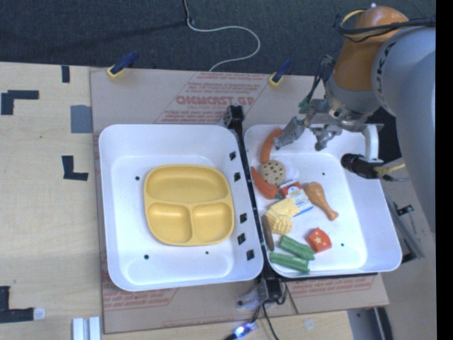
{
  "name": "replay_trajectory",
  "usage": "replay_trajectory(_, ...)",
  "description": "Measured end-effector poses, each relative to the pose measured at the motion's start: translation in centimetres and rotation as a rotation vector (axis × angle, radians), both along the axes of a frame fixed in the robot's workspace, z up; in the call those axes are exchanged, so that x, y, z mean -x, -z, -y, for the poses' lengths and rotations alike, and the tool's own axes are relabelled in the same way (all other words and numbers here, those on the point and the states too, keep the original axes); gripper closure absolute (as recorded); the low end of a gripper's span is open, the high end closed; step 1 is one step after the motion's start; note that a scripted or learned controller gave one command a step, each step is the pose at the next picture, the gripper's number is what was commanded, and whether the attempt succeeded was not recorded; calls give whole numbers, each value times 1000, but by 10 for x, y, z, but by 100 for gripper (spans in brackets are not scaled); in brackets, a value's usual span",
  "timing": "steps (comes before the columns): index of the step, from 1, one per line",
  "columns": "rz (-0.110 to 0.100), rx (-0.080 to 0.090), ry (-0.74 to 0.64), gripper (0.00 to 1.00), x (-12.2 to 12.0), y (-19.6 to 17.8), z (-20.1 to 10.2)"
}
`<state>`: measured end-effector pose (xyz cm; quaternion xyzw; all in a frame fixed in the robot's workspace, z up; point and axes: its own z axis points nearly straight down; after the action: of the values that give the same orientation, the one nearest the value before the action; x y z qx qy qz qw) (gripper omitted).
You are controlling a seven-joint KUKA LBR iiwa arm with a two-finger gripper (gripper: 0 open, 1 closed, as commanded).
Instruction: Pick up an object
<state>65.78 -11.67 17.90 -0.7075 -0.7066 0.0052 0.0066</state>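
Over right bin (368,257), claw (306,137) hangs with fingers spread apart, nothing between them; toy food clustered below: cookie (272,171), drumstick (320,199), corn (281,222). Yellow plate (189,204) in left bin (120,190).

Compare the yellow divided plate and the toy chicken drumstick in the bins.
The plate lies alone in the left bin; the drumstick sits among other toy foods in the right bin. The plate is far larger, flat and yellow with three compartments; the drumstick is small, rounded and orange-brown. Both lie untouched.
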Motion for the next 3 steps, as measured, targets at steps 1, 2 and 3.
replay_trajectory(1, 15, 2, -3, 0, -3, -10, 0)
replay_trajectory(2, 10, 2, -3, 0, 2, 49, -9)
replay_trajectory(3, 14, 4, -4, 0, 3, 97, -10)
